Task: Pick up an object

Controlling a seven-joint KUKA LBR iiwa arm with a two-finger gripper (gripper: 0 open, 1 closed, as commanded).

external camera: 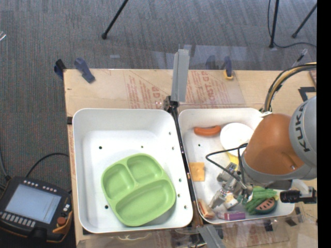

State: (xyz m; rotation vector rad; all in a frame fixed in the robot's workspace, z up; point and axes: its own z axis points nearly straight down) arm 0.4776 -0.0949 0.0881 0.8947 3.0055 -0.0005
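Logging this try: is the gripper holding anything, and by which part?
Cannot be told: the gripper sits low among clutter in the right bin.

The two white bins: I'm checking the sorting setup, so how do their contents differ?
The left white plastic bin holds one large green divided plate; the right white plastic bin holds several small items, including an orange sausage-shaped toy. The end effector is over the right bin, not the left. Both are shallow.
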